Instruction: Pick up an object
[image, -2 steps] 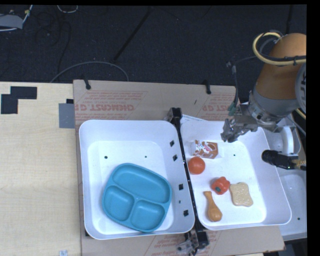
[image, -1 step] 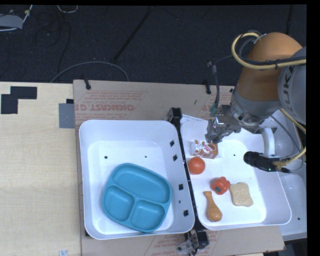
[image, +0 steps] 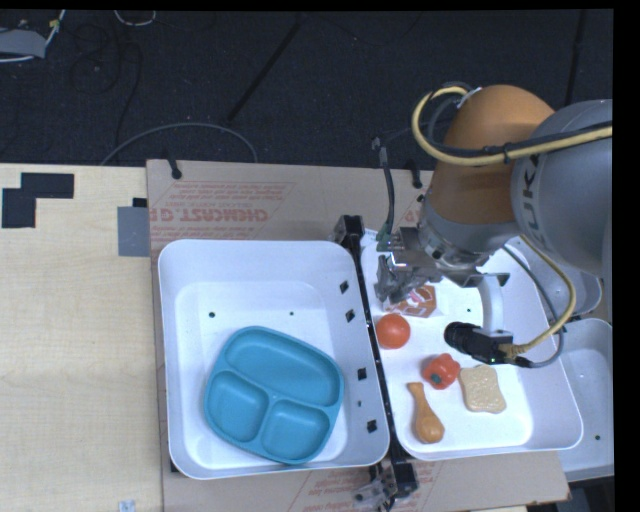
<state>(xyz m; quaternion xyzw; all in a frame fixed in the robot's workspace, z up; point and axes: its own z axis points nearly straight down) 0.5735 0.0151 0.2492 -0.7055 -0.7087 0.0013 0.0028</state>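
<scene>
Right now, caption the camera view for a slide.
Gripper low in right bin beside toy food; blue tray in left bin.

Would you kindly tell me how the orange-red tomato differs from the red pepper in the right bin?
The tomato is a smooth, plain orange-red ball; the pepper is lumpier, deeper red, with a green top. The tomato lies nearer the bin divider, the pepper further toward the bread slice. Both are small toy foods resting on the right bin floor.

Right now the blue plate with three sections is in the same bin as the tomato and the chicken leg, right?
Not quite. The camera view shows the blue plate lying by itself in the left bin. The tomato and the chicken leg are in the right bin, beside a red pepper and a bread slice.
</scene>
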